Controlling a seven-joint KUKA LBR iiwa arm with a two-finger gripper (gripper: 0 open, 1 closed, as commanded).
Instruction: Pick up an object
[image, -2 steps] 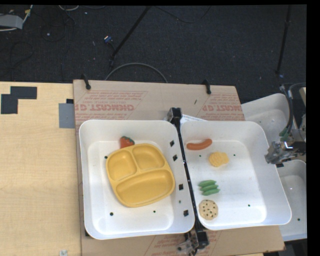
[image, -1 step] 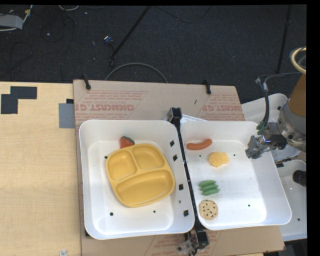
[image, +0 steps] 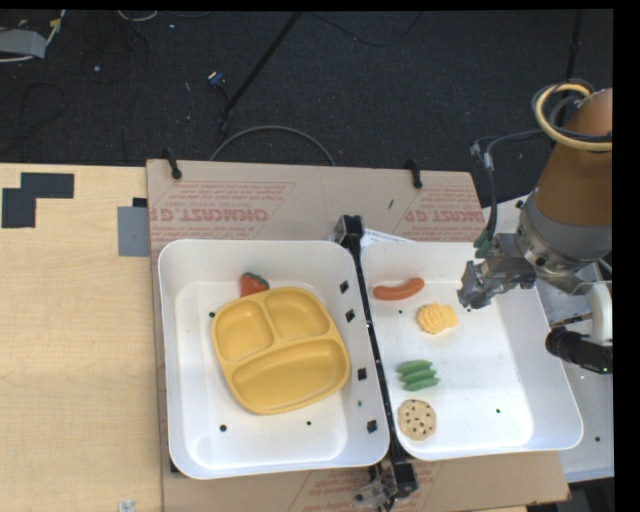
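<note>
Overhead, arm reaches from right; gripper above right bin, grip state unclear.

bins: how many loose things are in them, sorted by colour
Yellow: 2, the divided plate and the ridged yellow piece
Red or orange: 2, the sausage and the red piece behind the plate
Green: 1, the pea pods
Tan: 1, the cookie
Total: 6

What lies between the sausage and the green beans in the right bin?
In the camera view, the yellow corn piece lies between the sausage and the green beans, slightly to the right of their line.
</note>
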